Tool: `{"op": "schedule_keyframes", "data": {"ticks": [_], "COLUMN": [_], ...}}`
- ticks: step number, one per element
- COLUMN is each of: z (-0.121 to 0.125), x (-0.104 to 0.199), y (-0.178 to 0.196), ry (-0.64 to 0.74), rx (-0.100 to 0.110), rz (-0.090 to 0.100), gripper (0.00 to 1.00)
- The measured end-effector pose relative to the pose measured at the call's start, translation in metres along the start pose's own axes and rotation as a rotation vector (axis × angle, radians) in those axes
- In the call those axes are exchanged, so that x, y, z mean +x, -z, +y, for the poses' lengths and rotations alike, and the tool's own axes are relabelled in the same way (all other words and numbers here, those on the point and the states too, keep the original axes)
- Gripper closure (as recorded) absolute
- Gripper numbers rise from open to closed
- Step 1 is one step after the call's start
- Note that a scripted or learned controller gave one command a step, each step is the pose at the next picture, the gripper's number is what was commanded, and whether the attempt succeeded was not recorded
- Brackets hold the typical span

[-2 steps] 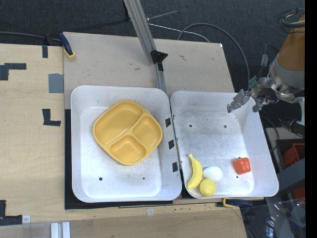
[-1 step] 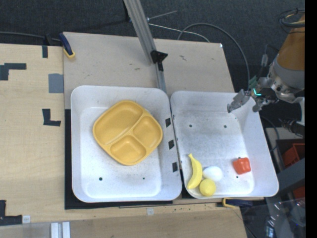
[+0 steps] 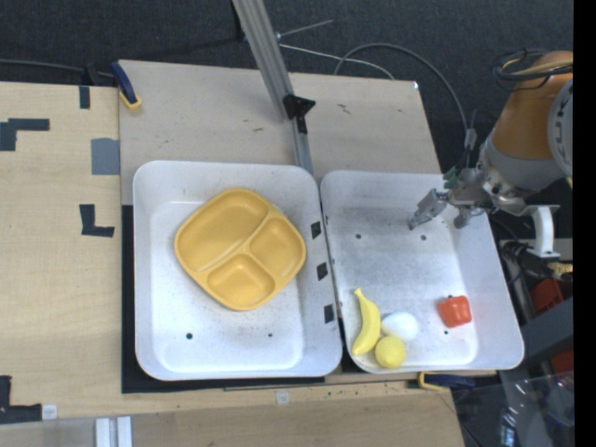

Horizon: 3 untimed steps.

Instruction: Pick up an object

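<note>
my pincer (image 3: 438, 208) hangs over the far part of the right bin (image 3: 484, 250), fingers spread open w/ nothing between them. pickable stuff sits at the near end of that bin, well apart from me: banana (image 3: 366, 320), white ball (image 3: 401, 325) and yellow ball (image 3: 390, 351) bunched touching each other by the near rim, red block (image 3: 454, 311) alone to the right. left bin (image 3: 149, 250) has the yellow divided plate (image 3: 240, 248). risks imo: going for the cluster, one finger lands on a neighbour & shoves things apart; balls roll out when i close; stuff near the rim means a finger could hit the bin wall. red block looks the safest bc it's isolated.
</note>
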<state>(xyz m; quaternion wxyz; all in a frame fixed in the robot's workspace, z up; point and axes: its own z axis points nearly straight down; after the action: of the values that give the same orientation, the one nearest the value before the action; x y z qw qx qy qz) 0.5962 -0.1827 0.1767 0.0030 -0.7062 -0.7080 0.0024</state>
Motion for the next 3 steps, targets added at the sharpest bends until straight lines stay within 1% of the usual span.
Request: {"op": "schedule_keyframes", "data": {"ticks": [1, 2, 3], "z": [-0.003, -0.003, -0.003], "x": [0.005, 0.006, 0.007], "y": [-0.064, -0.089, -0.078], "ry": [0.000, 0.000, 0.001], "rx": [0.000, -0.006, -0.005], "rz": [0.000, -0.002, -0.001], "gripper": [0.00, 0.00, 1.00]}}
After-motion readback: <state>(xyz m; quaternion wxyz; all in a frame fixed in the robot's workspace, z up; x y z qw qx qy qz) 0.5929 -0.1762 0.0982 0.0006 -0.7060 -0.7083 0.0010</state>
